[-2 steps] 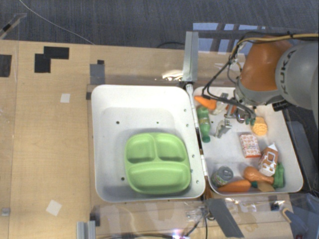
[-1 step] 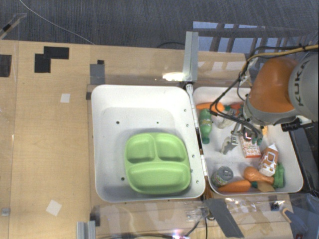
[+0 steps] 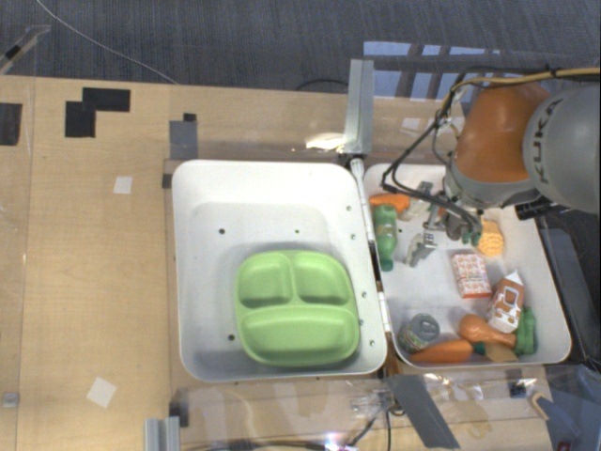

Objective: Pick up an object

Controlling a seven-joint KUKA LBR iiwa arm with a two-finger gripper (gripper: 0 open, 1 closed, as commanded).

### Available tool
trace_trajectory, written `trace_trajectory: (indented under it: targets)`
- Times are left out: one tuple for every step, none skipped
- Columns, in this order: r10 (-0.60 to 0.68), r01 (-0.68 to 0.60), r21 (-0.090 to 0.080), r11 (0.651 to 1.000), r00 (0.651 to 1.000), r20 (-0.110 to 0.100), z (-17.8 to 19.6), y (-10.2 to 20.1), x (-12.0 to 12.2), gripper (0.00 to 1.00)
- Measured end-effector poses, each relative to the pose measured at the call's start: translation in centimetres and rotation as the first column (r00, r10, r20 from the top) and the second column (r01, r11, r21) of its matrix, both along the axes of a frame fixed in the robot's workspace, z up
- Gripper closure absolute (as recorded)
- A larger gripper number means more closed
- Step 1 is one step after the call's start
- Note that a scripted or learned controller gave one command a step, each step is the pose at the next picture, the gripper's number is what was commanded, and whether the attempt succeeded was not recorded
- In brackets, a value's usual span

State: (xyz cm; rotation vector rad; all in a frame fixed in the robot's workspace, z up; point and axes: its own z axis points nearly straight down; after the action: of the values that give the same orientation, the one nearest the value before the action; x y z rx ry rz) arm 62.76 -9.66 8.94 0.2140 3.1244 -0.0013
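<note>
Pale wood covers the bench (image 3: 84,280), and two white bins sit on it side by side, with dark carpet beyond the far edge. All places below are given from the left bin (image 3: 202,195). Inside it, toward its near side, lies a green tray (image 3: 296,308) with three compartments, flat and upright.

Just right of it, touching along the shared rim, is the right bin (image 3: 554,341). A green bottle (image 3: 385,228) lies in that bin right beside the shared rim, with an orange piece (image 3: 390,200) just beyond its far end. Farther right, a small red and white packet (image 3: 470,273) lies mid-bin, a yellow round thing (image 3: 491,243) just beyond it. At the right bin's near end sit a grey can (image 3: 420,331), a carrot (image 3: 441,351), an orange thing (image 3: 484,329), a small carton (image 3: 507,303) and a green item (image 3: 526,332), packed close together.

The arm (image 3: 554,148) enters from the right, its orange band over the right bin's far end. The claw (image 3: 427,242) hangs low between the bottle and the packet; I cannot tell how wide it stands, and nothing shows between its tips.
</note>
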Motion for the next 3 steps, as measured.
trace_trajectory:
  targets:
    - [0.075,-0.075,-0.001,0.997,0.997,0.005,0.1,-1.0,-3.8,0.0]
    - [0.101,-0.101,0.0,0.995,0.995,-0.001,0.0,1.5,1.4,0.0]
    - [0.105,-0.104,-0.003,0.995,0.994,0.018,1.6,1.6,1.8,1.0]
